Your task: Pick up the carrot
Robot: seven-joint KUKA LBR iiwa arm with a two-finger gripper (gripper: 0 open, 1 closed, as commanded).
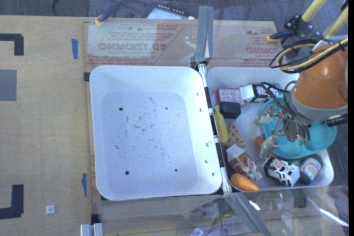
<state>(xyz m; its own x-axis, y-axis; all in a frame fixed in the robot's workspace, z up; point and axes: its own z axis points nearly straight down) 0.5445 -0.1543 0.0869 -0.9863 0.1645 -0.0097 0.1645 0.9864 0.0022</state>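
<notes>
The carrot (244, 182) is a short orange piece lying at the front left corner of the right bin (327, 173), against the front wall. My gripper (278, 129) hangs over the middle of that bin, above the left edge of a teal bowl (301, 140). It is behind and to the right of the carrot, well apart from it. The grey arm with its orange band (322, 84) comes in from the right and covers part of the bowl.
The right bin is crowded: a yellow banana (221, 125) along the left wall, a black block (229, 109), a red-and-white box (229, 95), a small carton (241, 161) just behind the carrot, a black-and-white cow toy (282, 171) and a can (311, 168). The left bin (102, 135) stands beside it.
</notes>
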